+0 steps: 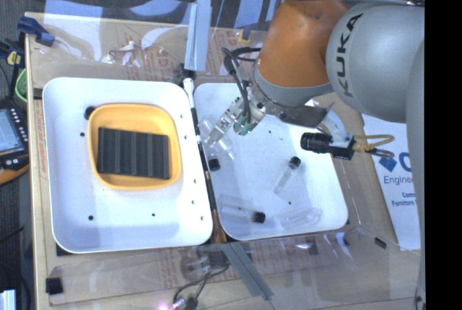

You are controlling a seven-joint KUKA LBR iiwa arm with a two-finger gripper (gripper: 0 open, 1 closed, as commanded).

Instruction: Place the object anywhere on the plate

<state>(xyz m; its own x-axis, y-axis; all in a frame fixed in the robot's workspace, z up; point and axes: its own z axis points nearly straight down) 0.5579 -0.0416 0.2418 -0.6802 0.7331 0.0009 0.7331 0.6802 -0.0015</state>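
One yellow plate (133, 147) fills the left bin (65, 214); right of the plate, three clear vials (285, 177) lie below the arm's (339, 48) tilted gripper (220, 129), jaw state indiscernible.

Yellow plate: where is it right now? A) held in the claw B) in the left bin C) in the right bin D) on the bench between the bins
B. The yellow plate lies flat in the left bin, with a dark ribbed insert at its centre, while the claw is over the right bin, where clear vials with black caps are scattered.
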